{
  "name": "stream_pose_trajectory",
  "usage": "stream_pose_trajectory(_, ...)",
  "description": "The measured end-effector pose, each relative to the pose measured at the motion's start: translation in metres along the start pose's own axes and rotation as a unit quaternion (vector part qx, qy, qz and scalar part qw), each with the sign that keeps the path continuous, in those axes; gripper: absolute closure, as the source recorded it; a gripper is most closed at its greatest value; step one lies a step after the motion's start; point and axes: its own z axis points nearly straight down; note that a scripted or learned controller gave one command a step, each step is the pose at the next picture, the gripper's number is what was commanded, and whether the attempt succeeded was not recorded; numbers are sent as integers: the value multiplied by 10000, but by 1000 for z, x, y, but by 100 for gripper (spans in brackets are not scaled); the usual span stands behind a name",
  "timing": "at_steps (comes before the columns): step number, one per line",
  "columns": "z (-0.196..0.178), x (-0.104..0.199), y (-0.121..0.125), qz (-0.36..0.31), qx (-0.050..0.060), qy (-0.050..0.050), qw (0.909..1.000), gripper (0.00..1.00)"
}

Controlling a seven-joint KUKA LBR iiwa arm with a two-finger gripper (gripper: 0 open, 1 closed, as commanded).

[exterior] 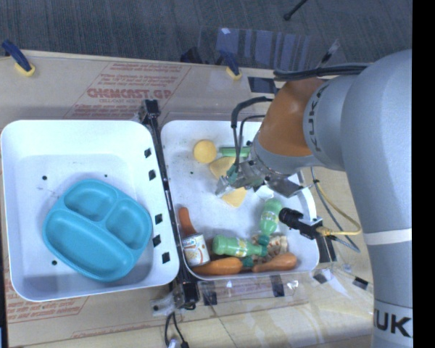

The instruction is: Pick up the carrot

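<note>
The carrot lies against the right bin's near wall, wedged among bottles — a cramped reach. The jaws hover over yellow pieces; their opening I cannot tell — a wrong pick looks likely.

The bins are white – the tray is light blue. The carrot is orange, the ball yellow, the bottle green.
</note>
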Motion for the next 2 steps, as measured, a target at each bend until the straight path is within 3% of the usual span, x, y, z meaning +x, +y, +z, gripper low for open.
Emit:
stream_pose_trajectory(1, -124, 94, -3, 851, -84, 0, 9963, 100)
stream_pose_trajectory(2, -156, 25, -13, -597, -52, -25, 9982, 100)
